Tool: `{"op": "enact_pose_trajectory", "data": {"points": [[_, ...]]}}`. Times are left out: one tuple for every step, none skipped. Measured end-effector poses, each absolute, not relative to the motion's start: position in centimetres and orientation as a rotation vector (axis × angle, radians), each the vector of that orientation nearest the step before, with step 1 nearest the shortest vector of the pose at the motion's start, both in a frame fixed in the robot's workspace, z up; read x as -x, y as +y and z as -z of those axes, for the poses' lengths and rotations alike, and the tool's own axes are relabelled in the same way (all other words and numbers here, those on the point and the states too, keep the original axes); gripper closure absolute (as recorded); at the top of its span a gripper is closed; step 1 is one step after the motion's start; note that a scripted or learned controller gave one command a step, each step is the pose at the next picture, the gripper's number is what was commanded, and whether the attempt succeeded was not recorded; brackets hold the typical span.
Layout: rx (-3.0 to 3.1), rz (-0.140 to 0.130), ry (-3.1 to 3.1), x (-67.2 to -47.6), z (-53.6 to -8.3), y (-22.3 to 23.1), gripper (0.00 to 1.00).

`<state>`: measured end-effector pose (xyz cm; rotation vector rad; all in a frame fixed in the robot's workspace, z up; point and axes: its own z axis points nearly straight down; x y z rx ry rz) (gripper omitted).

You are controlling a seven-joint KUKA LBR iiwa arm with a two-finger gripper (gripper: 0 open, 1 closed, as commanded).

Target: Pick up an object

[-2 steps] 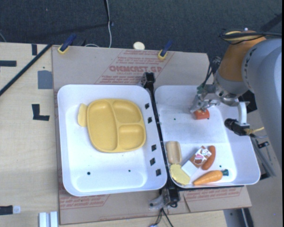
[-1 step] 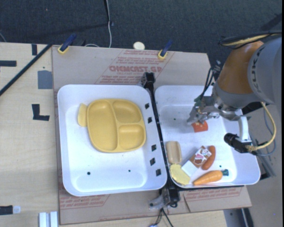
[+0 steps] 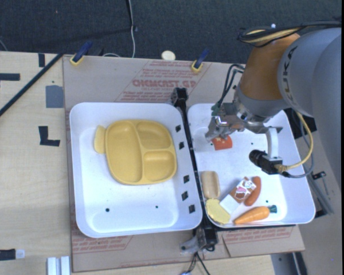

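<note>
While the grey arm is reaching down into the right-hand bin [image 3: 298, 211], its hand [image 3: 221, 132] is hovering directly over a small orange-red block [image 3: 222, 144], seemingly lining up a grasp, though its grip state is unclear.

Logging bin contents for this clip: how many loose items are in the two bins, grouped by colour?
Yellow: 2, the divided plate in the left bin and a yellow wedge in the right bin.
Orange: 2, the carrot and a small block by the gripper.
Tan: 1, a bread roll.
Red: 1, a sausage.
Mixed red-white: 1, a small packet.
Total: 7
</note>
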<state>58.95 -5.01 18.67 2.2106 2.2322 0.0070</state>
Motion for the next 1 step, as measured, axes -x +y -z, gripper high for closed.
{"op": "enact_pose_trajectory", "data": {"points": [[-2.210,-0.010,2.228,-62.02,-24.74,0.44,1.00]]}}
